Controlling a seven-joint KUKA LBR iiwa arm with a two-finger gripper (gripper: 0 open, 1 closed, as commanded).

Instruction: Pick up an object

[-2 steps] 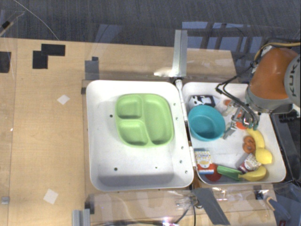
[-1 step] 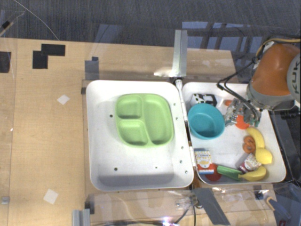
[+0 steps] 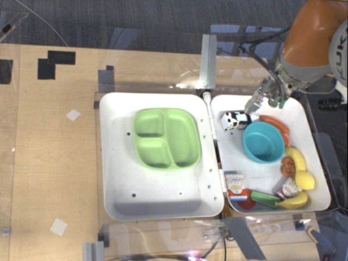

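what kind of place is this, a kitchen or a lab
Most likely a robot lab bench, not a kitchen: a grey and orange arm reaches over two white bins, and the bowl and banana look like toys.

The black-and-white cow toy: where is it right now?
The cow toy lies in the right bin, near its upper-left corner, beside the blue bowl.
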